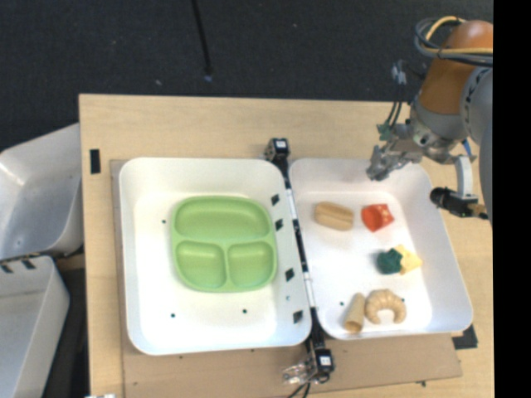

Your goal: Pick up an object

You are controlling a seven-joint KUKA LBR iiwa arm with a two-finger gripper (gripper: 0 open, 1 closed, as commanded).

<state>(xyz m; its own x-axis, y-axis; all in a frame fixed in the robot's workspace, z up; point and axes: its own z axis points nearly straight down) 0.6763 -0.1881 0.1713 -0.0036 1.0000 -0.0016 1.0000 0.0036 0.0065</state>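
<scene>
The right bin (415, 181) holds several toy foods: a tan bread roll (333, 215), a red piece (377, 216), a dark green and yellow piece (397, 260), a croissant (387, 305) and a small tan cylinder (355, 313). My gripper (380, 169) hangs over the bin's far edge, above and behind the red piece, apart from every object. Nothing shows between its fingers.
The left bin (141, 247) carries a green divided plate (224, 243). A black clip (277, 148) sits at the far end of the seam between the bins. Wooden bench (99, 131) borders both bins; white equipment (33, 189) stands at the left.
</scene>
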